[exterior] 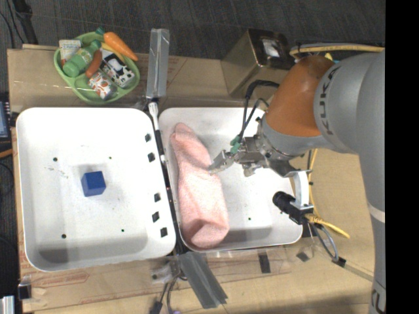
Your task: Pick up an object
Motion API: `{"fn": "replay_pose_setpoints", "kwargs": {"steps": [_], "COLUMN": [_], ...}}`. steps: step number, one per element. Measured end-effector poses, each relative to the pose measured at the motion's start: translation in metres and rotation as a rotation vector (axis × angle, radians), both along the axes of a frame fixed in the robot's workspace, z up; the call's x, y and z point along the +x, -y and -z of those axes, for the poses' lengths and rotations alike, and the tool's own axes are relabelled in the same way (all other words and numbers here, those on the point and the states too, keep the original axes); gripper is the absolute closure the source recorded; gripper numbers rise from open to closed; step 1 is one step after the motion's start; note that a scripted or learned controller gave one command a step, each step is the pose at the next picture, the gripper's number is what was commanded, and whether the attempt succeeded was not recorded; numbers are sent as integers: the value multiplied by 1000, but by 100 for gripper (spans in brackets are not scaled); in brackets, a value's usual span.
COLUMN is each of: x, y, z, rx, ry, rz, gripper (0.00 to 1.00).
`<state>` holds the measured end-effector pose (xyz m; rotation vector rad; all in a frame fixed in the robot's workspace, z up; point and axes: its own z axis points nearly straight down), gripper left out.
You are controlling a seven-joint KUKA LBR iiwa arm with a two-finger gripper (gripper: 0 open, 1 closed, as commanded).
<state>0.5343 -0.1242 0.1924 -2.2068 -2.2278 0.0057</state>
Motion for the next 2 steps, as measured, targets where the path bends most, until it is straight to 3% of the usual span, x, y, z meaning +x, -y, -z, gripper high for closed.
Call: {"fn": "replay_pose_setpoints", "kwargs": {"steps": [1, 2], "x": [44, 65], "y": [46, -24], "z": [100, 100], "rx": [-1, -1], "ry": [6, 8], "rz": [-178, -374], "gripper": [0, 0]}}
